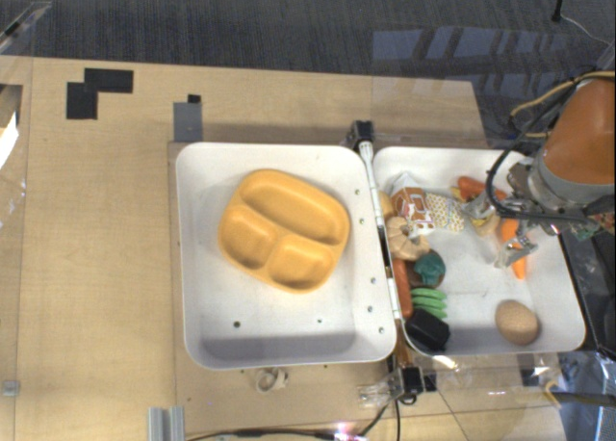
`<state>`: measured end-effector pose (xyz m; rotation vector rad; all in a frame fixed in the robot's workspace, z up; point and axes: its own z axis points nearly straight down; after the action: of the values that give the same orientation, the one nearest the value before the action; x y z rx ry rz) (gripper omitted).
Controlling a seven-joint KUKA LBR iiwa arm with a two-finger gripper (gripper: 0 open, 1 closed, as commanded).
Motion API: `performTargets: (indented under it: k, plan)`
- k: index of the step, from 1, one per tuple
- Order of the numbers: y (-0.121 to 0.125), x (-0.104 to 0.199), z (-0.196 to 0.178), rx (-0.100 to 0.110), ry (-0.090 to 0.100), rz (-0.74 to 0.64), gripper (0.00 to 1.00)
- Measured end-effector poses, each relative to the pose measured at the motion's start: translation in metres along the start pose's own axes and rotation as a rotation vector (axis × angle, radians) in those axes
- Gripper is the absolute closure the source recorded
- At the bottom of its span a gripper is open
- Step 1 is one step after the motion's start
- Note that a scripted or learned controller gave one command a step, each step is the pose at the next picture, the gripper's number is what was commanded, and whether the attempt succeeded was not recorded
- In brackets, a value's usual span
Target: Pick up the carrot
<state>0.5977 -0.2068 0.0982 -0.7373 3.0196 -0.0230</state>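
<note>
The wooden bench (96,237) holds two white bins side by side. The left bin (192,333) has a big yellow plate (284,229) with three parts in it. The right bin (563,338) has many small things.

The arm (587,141) comes in from the right and hangs over the right side of the right bin. The gripper (515,248) points down there, close to the bin floor. It is small and blurry, so I cannot tell if it is open or closed. A little orange bit (520,268) sits right at its tip, and I cannot tell if it is held or what it is.

The carrot (470,186) is at the far side of the right bin, just left of the arm. It lies flat and runs from left to right. Its left end shows, and its right end is hidden under the arm.

A brown ball (517,322) lies at the near right. A pile sits along the left wall: a snack packet (414,208), a teal ball (429,266), a green toy (430,301) and a black thing (428,330).
</note>
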Motion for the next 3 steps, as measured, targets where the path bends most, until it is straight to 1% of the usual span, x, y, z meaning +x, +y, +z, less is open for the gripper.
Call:
performTargets:
  k: [1, 2, 3]
  plan:
    - [0.014, 0.024, 0.008, -0.015, 0.013, -0.310, 0.00]
    - [0.012, 0.019, -0.007, -0.005, 0.004, -0.313, 1.00]
    - [0.012, 0.019, -0.006, -0.006, 0.005, -0.313, 0.00]
